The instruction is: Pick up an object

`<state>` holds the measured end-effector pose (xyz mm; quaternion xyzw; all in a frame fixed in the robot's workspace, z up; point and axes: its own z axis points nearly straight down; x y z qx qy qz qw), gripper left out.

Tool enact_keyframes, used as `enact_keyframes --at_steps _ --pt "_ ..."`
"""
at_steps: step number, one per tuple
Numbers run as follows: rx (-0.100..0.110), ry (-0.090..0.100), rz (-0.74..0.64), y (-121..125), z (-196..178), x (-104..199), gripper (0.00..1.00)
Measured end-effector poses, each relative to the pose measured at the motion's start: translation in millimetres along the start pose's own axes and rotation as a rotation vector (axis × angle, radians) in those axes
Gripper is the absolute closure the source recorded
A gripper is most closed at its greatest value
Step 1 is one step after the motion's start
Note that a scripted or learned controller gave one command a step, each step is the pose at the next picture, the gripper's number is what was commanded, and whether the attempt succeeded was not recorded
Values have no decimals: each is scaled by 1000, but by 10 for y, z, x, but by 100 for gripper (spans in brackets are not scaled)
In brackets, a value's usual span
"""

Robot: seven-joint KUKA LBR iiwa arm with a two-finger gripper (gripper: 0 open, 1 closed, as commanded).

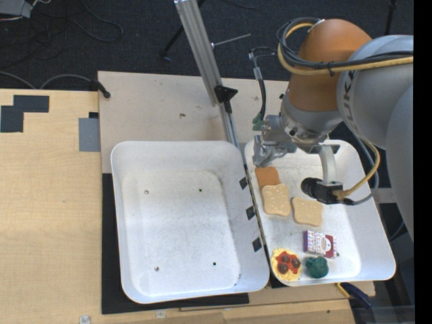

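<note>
The right bin (368,248) holds several toy foods. A brown bread slice (267,176) lies near its back left, a tan slice (275,199) just in front of it, and another tan slice (308,212) to the right. A small purple-and-white packet (319,243), a green lump (316,266) and a yellow plate of red pieces (286,264) sit toward the front. My gripper (262,155) hangs low at the bin's back left corner, just above the brown slice. Nothing shows between its fingers.
The left bin (177,221) lies beside the right one, with black clips along the shared rim (248,211). A slanted metal rail (206,63) rises behind the bins. The arm's grey and orange body (331,66) overhangs the right bin's back.
</note>
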<state>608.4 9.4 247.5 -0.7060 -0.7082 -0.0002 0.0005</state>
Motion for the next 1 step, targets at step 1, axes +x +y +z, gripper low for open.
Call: enact_keyframes --at_steps 1 --pt "0 0 0 335 -2 423 100"
